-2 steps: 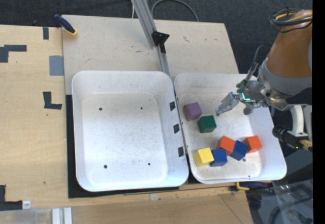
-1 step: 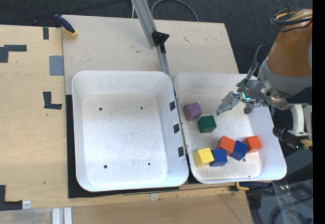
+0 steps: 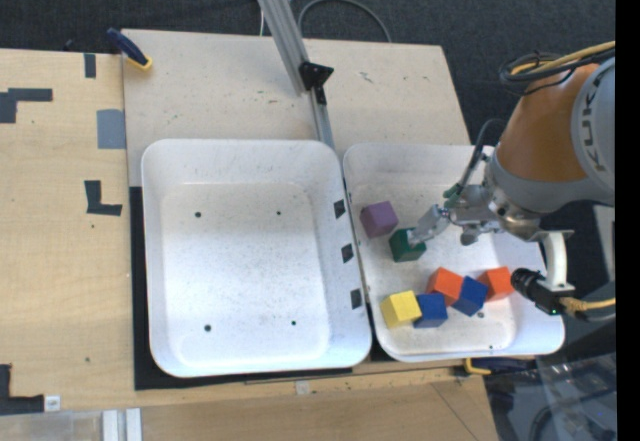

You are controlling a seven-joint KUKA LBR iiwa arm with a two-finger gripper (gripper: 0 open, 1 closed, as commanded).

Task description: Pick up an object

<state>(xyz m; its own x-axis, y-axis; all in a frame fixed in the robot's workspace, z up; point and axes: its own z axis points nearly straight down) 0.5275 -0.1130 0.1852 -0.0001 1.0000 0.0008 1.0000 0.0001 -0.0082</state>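
Observation:
In the right bin [image 3: 420, 164], my gripper [image 3: 428, 226] hangs low, reaching in from the right. Its tip is directly over the upper right edge of a dark green block [image 3: 405, 248] and partly covers it. Whether it touches the block cannot be made out. A purple block [image 3: 378, 218] lies just up and left of the green one. Toward the front of the bin are a yellow block [image 3: 402, 308], a blue block [image 3: 431, 309], an orange block [image 3: 447, 282], a second blue block [image 3: 472, 295] and a second orange block [image 3: 498, 282].
The left bin [image 3: 160, 229] stands beside the right one, their rims meeting at the middle. A slanted metal rail [image 3: 280, 14] crosses the bench behind the bins. My arm's orange band [image 3: 540, 144] looms over the right bin's right side.

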